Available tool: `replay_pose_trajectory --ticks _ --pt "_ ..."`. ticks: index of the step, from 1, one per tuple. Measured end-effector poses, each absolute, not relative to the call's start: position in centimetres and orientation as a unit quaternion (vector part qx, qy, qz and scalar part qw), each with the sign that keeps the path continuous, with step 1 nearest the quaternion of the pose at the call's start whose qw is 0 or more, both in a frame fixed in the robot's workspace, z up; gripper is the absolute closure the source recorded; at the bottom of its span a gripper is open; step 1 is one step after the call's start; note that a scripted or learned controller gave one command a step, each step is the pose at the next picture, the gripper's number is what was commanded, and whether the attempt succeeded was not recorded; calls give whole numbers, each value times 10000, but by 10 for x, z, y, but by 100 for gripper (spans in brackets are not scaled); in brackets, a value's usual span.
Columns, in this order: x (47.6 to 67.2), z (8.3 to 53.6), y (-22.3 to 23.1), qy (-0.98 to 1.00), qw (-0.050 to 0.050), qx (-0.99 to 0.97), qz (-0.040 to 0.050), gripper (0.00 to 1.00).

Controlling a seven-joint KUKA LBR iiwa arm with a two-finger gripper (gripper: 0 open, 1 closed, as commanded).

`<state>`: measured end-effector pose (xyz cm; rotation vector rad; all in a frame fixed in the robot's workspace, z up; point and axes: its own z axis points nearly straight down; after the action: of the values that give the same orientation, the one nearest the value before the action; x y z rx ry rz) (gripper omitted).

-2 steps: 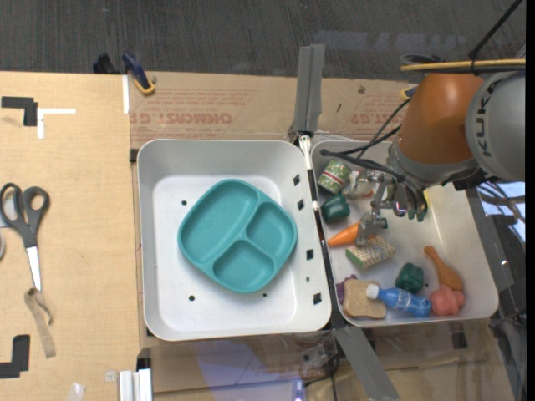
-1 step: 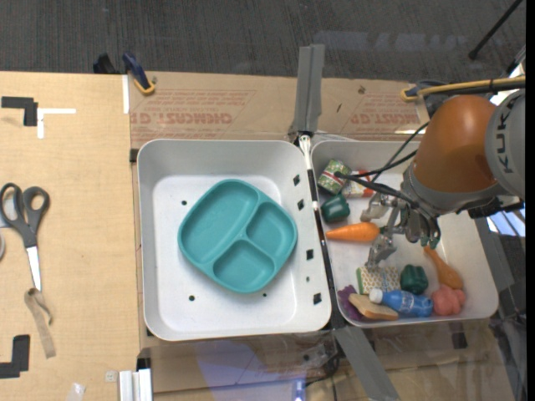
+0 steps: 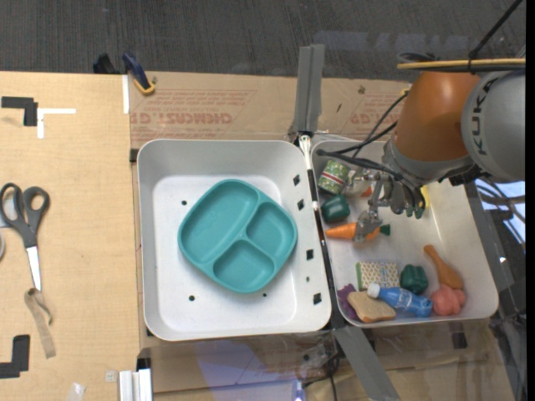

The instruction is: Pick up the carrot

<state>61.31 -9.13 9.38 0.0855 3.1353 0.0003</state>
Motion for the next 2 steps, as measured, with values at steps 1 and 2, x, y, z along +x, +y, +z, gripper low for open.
replay_pose_trajectory --ticks 1,2 --pt "554 93 -106 9998 11 211 1 0" --pt "570 92 -92 9990 20 449 4 0"
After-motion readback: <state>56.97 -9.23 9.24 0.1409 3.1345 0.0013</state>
